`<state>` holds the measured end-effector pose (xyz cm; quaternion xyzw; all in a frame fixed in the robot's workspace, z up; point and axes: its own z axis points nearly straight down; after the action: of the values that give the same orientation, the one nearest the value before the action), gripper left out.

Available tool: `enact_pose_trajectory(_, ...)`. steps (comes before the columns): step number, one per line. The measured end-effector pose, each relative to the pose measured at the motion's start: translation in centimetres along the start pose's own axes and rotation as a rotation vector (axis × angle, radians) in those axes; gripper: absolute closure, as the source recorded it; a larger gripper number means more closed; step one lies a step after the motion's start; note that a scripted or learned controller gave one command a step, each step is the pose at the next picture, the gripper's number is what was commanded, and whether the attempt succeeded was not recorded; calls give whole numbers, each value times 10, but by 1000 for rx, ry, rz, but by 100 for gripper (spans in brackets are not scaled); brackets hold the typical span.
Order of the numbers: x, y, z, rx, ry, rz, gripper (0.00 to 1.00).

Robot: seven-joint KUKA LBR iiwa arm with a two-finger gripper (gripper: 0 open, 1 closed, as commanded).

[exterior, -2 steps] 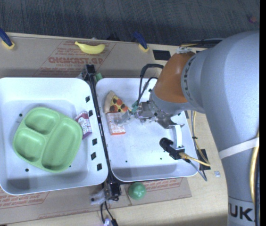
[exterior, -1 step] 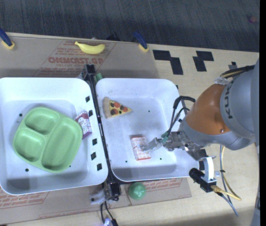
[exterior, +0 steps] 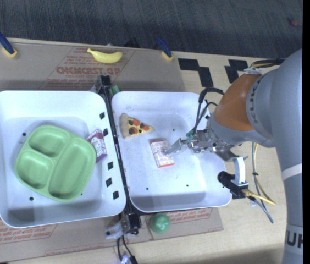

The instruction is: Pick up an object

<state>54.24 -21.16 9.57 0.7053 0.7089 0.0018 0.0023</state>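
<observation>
The gripper (exterior: 176,146) is reaching into the right bin (exterior: 144,199), its fingers sitting at the right edge of the small pink packet (exterior: 161,153) — whether they are spread or closed cannot be told. The packet is lying flat on the bin floor, just below-right of the pizza slice (exterior: 134,126)

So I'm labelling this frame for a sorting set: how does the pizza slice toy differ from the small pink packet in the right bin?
The pizza slice is a yellow-orange triangle with dark toppings; the pink packet is a pale pink rectangle. The slice lies near the bin's left wall, apart from the gripper; the packet lies mid-bin, right at the gripper's tips. Both lie flat on the right bin's floor.
</observation>
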Motion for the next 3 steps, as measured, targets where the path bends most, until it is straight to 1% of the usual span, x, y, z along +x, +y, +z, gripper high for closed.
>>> enact_pose_trajectory(1, 2, 1, -10, 0, 3, -5, 100)
enact_pose_trajectory(2, 0, -65, -101, 6, 1, 1, 100)
enact_pose_trajectory(3, 0, -64, -111, 4, 0, 0, 100)
